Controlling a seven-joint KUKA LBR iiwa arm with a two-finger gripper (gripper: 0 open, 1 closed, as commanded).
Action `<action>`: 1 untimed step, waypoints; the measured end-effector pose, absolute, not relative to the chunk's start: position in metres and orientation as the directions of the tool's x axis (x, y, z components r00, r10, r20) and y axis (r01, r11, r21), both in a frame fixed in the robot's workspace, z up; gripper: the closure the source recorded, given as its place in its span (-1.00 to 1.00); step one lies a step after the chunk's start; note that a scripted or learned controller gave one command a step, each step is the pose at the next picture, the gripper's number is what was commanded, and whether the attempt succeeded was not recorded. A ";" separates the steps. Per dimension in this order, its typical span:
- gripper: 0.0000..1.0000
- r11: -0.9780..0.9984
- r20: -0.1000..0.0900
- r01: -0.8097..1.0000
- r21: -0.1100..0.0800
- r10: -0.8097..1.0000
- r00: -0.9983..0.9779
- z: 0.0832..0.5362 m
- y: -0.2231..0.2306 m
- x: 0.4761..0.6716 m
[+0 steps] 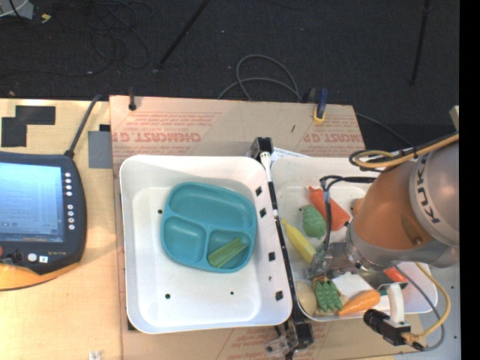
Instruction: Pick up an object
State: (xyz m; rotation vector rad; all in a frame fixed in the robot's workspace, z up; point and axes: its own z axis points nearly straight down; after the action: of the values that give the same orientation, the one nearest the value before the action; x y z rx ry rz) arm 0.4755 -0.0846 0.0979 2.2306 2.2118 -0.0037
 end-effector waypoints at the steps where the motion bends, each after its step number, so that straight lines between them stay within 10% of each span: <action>1: 1.00 0.005 0.001 1.000 0.008 1.000 -0.005 0.193 -0.045 0.516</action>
State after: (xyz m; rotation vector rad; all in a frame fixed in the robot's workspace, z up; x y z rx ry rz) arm 0.5159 -0.0453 0.1926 2.2119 2.2239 0.0103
